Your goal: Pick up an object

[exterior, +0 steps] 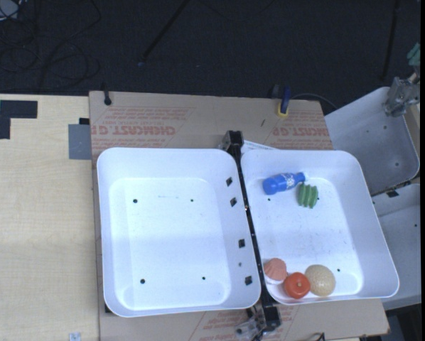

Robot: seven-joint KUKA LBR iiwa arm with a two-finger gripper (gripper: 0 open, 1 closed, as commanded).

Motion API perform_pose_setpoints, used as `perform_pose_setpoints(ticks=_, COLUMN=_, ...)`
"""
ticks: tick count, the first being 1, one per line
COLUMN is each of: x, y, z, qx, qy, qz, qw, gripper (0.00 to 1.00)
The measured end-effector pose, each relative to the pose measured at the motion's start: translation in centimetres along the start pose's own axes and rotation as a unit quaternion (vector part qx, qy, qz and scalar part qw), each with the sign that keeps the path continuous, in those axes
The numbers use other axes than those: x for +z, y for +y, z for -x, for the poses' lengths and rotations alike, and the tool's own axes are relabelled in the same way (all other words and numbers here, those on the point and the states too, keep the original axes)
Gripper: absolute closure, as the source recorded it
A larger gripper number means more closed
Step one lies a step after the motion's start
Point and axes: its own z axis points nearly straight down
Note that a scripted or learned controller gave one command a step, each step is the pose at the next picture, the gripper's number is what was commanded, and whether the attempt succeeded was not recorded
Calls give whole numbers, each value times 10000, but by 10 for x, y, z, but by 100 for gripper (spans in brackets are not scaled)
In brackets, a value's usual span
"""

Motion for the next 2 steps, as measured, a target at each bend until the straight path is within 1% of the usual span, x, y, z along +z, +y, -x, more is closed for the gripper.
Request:
perform_pose_setpoints(ticks=1, x=149, y=-3, z=-3, qx=4, qy=38, qz=-113, qw=9999, gripper=100)
perform_pose_setpoints(ticks=2, x=79, y=0, z=0, qx=1, qy=3, qz=-9, qw=10000, gripper=100)
